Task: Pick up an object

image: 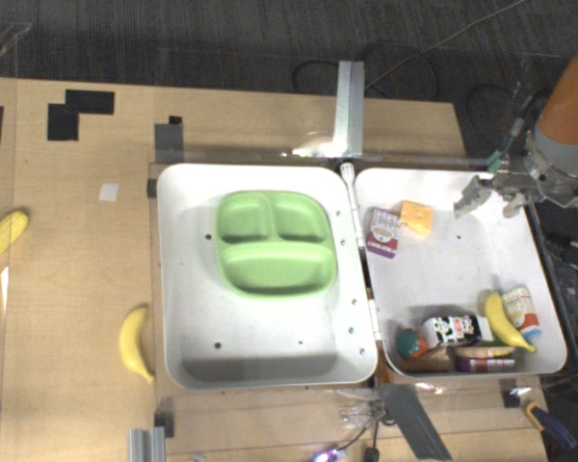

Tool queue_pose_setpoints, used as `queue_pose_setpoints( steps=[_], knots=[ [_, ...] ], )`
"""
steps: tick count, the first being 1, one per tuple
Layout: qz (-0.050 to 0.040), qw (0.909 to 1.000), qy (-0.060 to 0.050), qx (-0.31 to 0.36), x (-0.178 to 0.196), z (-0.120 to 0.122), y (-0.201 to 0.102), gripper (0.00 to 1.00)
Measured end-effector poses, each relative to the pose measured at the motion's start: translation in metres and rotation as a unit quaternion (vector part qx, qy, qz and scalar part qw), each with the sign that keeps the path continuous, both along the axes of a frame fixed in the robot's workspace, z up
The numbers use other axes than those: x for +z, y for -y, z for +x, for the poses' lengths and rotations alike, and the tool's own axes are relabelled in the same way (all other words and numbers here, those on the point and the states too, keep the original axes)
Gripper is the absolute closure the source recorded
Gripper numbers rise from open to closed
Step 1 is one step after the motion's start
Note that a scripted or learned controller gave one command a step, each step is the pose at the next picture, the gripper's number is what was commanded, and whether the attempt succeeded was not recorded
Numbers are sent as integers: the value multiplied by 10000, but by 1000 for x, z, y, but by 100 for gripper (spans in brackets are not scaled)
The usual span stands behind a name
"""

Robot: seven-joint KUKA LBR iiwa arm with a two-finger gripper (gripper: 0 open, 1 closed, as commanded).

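Observation:
My gripper (489,198) hangs over the far right corner of the right bin (462,268), open, with nothing between its fingers. A yellow cheese block (417,218) and a small purple and white packet (382,231) lie to its left near the bin's far wall. Along the near wall sit a banana (501,320), a white jar with a red band (521,307), a black and white cow-pattern carton (451,330), an orange-red round item (410,343) and a brown bar (483,358). The gripper is well apart from all of them.
The left bin (188,287) holds a green divided plate (273,242). On the bench to the left lie a second banana (135,343) and a yellow corn cob (2,237). A metal post (351,104) stands behind the divider between the bins.

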State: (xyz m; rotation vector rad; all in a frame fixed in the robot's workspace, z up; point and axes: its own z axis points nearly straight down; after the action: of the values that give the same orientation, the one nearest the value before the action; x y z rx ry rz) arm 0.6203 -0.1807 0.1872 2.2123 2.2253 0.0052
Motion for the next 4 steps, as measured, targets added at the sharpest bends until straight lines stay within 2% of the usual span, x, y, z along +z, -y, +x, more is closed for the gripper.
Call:
queue_pose_setpoints(
  steps=[1, 2, 3, 4],
  knots=[
    [-27, 9846, 50, 1746, -88, 32, -53, 0],
    [-39, 9845, 89, 1753, -75, 34, -54, 100],
    [-34, 9698, 34, 2440, -98, -17, -14, 100],
    [-46, 9464, 48, 3229, -97, -63, -7, 100]
  ],
)
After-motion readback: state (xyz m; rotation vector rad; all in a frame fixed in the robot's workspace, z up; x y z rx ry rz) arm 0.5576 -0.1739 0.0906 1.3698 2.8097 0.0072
